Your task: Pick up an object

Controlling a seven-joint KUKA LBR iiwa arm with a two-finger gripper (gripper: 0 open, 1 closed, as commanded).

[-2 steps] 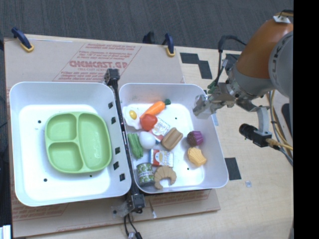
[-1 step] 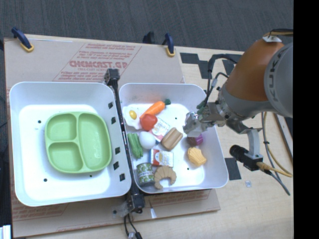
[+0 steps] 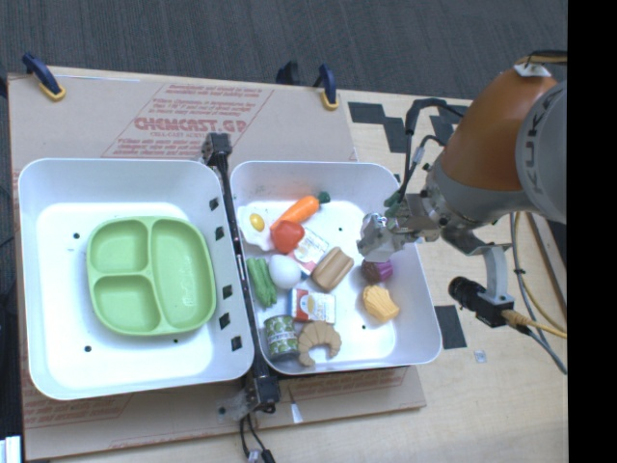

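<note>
Arm's orange wrist band (image 3: 496, 128) is hanging over the right bin (image 3: 424, 307); hand (image 3: 378, 239) hovering above purple piece (image 3: 378, 270), jaw state unclear. Approach step; descent needed next.

small purple toy (image 3: 379, 270), right bin

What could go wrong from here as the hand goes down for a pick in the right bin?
The hand sits over the purple piece, close to the right bin's wall; a descent there might clip the rim. The food toys are packed tight: the bread roll, yellow piece and purple piece lie near each other, so a grasp may nudge neighbours or catch two. Small rounded toys could slip out.
</note>
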